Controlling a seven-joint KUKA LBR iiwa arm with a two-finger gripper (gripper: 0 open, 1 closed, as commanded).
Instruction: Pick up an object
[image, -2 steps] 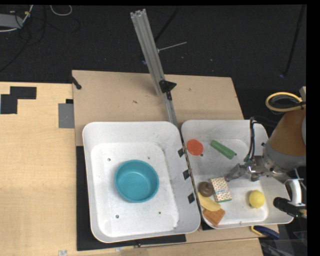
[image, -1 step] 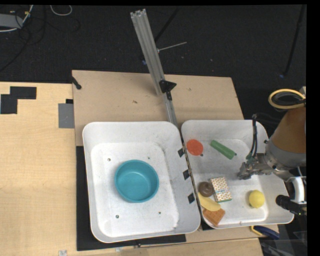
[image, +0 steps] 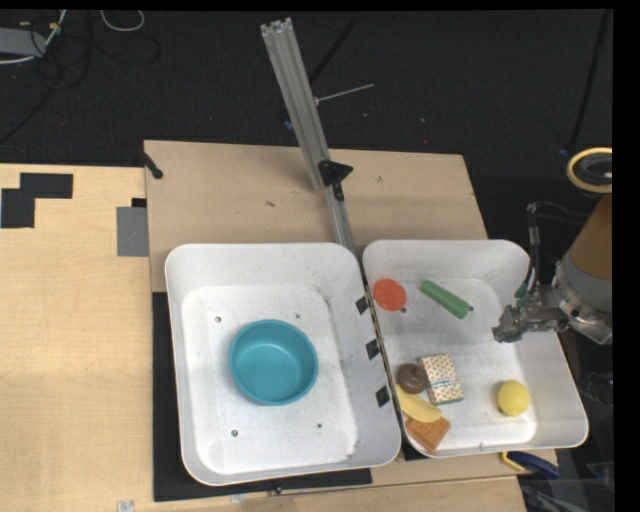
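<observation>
Camera view: loose items in the right bin (image: 470, 262), gripper (image: 507, 330) low at its right edge.

A yellow ball (image: 513, 398) lies near the right bin's front right corner, a green cylinder (image: 445, 299) and an orange disc (image: 389, 295) toward its back. A patterned box (image: 441, 379), brown round piece (image: 411, 377), banana (image: 417, 407) and orange wedge (image: 431, 432) cluster at the front left. Whether the pincer is open or grips anything cannot be told. A teal bowl (image: 274, 361) sits mid left bin (image: 200, 270).
</observation>
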